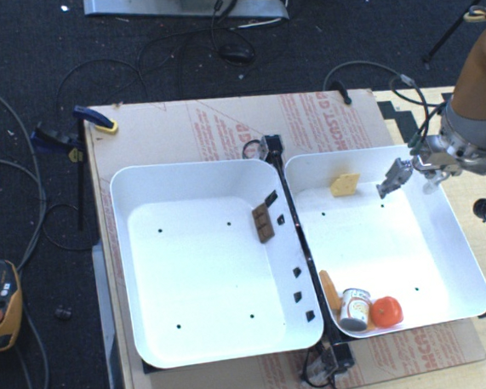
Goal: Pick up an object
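- I see the gripper (393,178) near the yellow wedge (345,185) in the right bin (402,251); spread or pressed together, I cannot tell.
- Descending off-centre, I risk shoving it away.

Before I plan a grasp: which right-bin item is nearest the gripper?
The yellow wedge, beside the gripper; carrot, can and tomato huddle at the near edge.

The left bin (199,270) and right bin (385,244) look like smooth, faintly glossy white plastic, the table (186,131) like matt tan cardboard, and the small can (354,307) has a shiny metal top beside a glossy red ball (387,311).
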`<act>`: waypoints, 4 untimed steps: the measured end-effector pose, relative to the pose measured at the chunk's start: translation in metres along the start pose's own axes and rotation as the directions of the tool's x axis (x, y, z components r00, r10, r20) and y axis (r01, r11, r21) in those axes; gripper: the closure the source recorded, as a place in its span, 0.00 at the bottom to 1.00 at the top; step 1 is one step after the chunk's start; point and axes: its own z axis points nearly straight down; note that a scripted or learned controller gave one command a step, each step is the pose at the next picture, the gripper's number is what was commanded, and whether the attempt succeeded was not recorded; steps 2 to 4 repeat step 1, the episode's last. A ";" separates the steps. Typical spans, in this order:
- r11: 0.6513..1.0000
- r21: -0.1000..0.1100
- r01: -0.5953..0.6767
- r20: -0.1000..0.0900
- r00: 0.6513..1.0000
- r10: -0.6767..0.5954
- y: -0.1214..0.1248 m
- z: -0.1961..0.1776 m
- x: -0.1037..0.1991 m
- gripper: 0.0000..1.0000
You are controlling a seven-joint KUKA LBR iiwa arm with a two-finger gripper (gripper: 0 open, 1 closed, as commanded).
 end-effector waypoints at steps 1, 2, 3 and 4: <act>1.000 -0.004 0.001 0.001 1.000 -0.001 0.048 0.012 0.010 0.00; 1.000 -0.004 0.001 0.001 1.000 -0.001 0.048 0.012 0.010 0.00; 1.000 -0.004 0.001 0.001 1.000 -0.001 0.048 0.012 0.010 0.00; 1.000 -0.004 0.001 0.001 1.000 -0.001 0.048 0.012 0.010 0.00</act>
